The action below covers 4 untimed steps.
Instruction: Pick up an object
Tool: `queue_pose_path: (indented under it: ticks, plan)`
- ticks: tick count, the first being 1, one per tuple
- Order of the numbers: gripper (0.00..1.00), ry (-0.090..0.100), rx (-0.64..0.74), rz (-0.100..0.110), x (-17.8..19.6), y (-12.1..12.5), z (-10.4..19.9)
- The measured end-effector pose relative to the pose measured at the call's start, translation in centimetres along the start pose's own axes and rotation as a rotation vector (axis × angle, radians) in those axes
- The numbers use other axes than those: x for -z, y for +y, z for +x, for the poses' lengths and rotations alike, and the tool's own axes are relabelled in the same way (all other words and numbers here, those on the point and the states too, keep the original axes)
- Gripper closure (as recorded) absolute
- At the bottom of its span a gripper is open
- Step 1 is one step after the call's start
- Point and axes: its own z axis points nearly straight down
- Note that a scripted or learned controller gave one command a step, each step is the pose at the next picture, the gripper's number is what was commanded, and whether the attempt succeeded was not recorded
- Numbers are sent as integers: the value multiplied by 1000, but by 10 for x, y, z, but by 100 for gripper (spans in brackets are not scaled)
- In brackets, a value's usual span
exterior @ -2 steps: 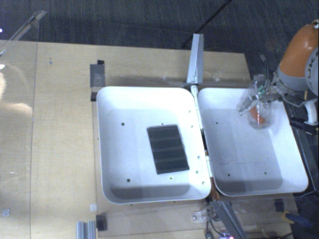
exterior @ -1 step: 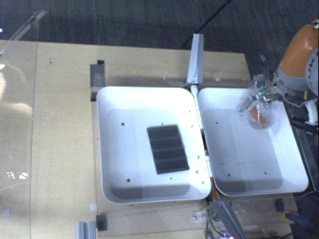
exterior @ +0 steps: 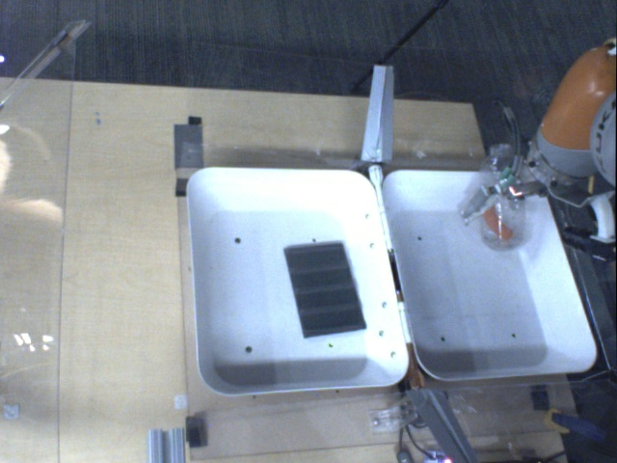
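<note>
Two white bins sit side by side on the pale wooden bench (exterior: 106, 258), and we take them from the left. The left bin (exterior: 222, 336) carries one thing: a dark grey ribbed slab (exterior: 325, 288), rectangular, lying flat near the middle and turned a little off the bin's edges. A grey metal bar (exterior: 377, 114) stands behind the seam where the two bins meet.

Over to the right bin (exterior: 501, 326) now, and again one thing: a small reddish-orange object (exterior: 498, 222) in the far part of the bin, toward its right side. It looks wrapped in or sitting under something clear and shiny (a cup or plastic film, hard to say which), so its shape stays blurry.

The gripper (exterior: 503, 183) is right above it, a tangle of pale, glinting parts, and how far apart the fingers stand cannot be told, nor whether anything sits between them. Behind it, one grey arm (exterior: 576, 152) with its orange band, cut off by the right edge of the view.
</note>
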Motion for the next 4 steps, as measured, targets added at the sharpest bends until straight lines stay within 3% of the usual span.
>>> queue_pose_path:
  ticks: [3, 4]
  plan:
    - [0, 2, 53, 3, -2, -1, 0]
    - [0, -1, -196, 7, -2, 4, 31]
